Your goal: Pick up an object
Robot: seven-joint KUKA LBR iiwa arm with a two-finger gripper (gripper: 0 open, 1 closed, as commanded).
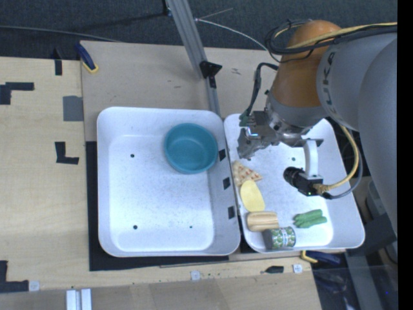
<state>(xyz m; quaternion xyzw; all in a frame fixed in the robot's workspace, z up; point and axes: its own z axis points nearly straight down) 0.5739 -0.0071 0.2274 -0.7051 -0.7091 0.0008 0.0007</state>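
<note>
Two shallow white plastic bins (116,173) sit side by side. One round blue bowl (190,147) lies in the left bin. The right bin (342,231) holds five small items: one tan waffle-patterned piece (246,172), one pale yellow oblong piece (252,196), one tan bread-roll-shaped piece (261,221), one green pod-shaped piece (310,218), and one speckled green-and-white cylinder (282,238).

A pale wooden desk (39,192) carried two white bins: the left bin (116,237) and the right bin (342,237), their inner rims touching. A grey metal pole (187,28) slanted across the desk's far side. Black tape marks (64,154) and a grey patch (72,107) lay on the left.
</note>
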